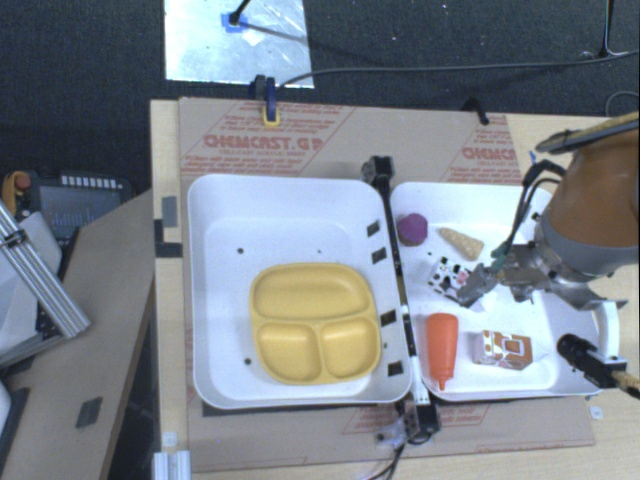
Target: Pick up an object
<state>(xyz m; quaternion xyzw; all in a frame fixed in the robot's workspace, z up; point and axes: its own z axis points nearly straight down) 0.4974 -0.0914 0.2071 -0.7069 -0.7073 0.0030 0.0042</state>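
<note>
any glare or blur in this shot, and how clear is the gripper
In the camera view, the crinkled silver foil sheet at top glares bright; the two white bins are evenly lit with soft shadows; the grey gripper is dark and slightly blurred over the small black-and-white speckled object, so its grip is unclear.

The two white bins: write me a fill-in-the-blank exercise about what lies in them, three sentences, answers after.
1. The yellow tray with three compartments lies in the ____ bin.
2. The purple ball lies in the right bin, next to a tan ____.
3. The orange carrot lies along the bin's ____ wall, near the pincer.

Missing words: left; cone; left
</note>
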